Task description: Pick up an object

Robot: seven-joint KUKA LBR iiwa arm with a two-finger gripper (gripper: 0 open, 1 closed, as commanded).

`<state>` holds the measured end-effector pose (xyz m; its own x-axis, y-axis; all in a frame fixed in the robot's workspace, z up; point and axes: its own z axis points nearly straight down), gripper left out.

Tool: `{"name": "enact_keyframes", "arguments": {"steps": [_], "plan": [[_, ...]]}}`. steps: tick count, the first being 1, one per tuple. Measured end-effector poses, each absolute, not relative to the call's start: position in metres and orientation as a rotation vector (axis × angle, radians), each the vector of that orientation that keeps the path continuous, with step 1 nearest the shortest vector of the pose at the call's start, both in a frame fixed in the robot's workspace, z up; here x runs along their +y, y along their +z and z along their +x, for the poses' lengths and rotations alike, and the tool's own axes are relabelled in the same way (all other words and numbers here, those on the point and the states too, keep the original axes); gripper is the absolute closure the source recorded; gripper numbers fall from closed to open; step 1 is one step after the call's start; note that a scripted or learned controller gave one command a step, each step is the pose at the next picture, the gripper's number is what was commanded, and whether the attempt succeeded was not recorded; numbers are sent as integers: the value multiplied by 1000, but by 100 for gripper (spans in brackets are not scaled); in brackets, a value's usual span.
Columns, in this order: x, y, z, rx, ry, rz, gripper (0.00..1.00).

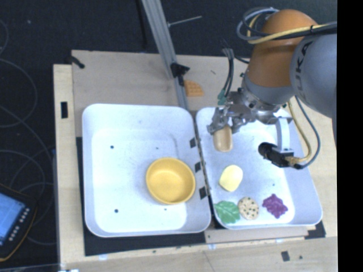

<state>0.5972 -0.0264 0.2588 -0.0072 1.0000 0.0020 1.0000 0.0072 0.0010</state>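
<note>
My claw [222,128] holds a small tan, bread-like roll [223,140] just above the right white bin [300,177]. The pick looks almost done; lifting higher is left.

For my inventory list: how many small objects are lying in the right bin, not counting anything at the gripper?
4. A pale yellow piece at the middle; a green piece, a cookie and a purple piece along the near edge. The arm may hide more.

Pale wood bench [125,78] stood on dark floor [68,16] w/ loose cables, grey metal rail [159,33] slanting across, lit screen [11,217] bottom-left.
</note>
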Motion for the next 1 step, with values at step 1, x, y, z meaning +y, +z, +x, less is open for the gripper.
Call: {"name": "enact_keyframes", "arguments": {"steps": [1], "plan": [[25, 245, 580, -2228, 0, -2213, 100]]}}
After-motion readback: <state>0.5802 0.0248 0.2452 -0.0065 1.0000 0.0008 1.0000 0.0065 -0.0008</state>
